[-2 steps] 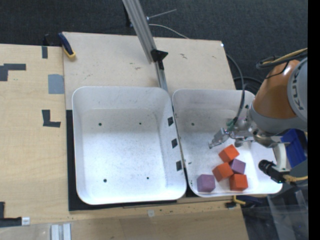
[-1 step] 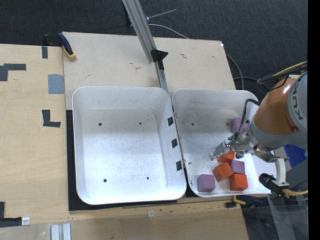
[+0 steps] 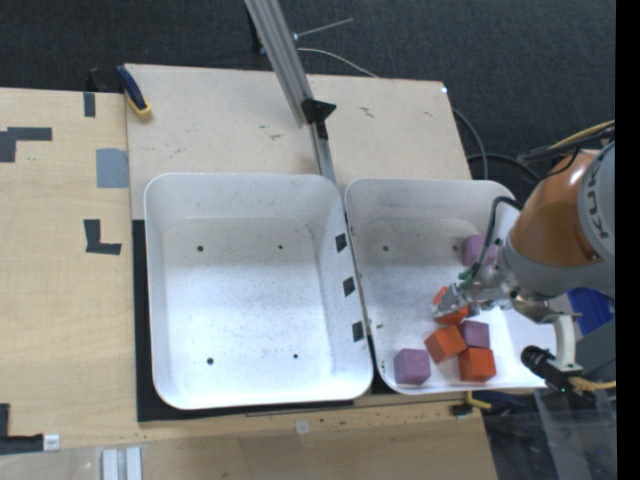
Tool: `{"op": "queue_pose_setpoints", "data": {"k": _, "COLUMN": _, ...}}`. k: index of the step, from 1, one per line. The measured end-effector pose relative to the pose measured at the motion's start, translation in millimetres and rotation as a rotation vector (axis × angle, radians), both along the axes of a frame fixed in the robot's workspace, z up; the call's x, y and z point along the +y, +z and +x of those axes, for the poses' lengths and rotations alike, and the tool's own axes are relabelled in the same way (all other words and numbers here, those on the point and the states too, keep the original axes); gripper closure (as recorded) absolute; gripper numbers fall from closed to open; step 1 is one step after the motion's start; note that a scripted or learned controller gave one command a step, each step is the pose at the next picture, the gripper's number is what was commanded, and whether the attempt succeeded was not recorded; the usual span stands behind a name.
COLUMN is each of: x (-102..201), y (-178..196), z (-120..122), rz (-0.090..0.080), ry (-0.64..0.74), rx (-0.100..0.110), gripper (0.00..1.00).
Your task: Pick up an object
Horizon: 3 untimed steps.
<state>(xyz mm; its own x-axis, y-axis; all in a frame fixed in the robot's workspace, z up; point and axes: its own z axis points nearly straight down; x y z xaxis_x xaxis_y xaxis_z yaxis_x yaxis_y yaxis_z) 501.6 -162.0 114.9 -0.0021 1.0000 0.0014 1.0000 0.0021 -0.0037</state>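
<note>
Several orange and purple blocks (image 3: 447,344) crowd the right bin (image 3: 400,218); the gripper (image 3: 455,303) hovers low, apparently closing in to grasp, though whether it is spread or pinching I cannot tell.

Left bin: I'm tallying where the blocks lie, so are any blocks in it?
No, the left bin shows only bare white floor, while the orange and purple blocks lie in the right bin.

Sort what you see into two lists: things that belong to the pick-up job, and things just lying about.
Belonging to the job:
gripper, low in the right bin
orange blocks
purple blocks

Just lying about:
left bin
blue-and-yellow clamp on the bench
grey tape patch
metal rail
</note>
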Motion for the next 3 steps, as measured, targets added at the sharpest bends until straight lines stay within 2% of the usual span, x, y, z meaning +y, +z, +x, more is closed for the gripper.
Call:
{"op": "queue_pose_setpoints", "data": {"k": 1, "x": 70.5, "y": -18.1, "z": -16.0, "rz": -0.007, "ry": -0.001, "rx": -0.017, "gripper": 1.00}}
{"op": "queue_pose_setpoints", "data": {"k": 2, "x": 136.2, "y": 81.1, "z": 38.4, "rz": 0.000, "ry": 0.007, "rx": -0.011, "gripper": 1.00}}
{"op": "queue_pose_setpoints", "data": {"k": 3, "x": 194.6, "y": 76.4, "z": 88.9, "rz": 0.001, "ry": 0.006, "rx": -0.004, "gripper": 1.00}}
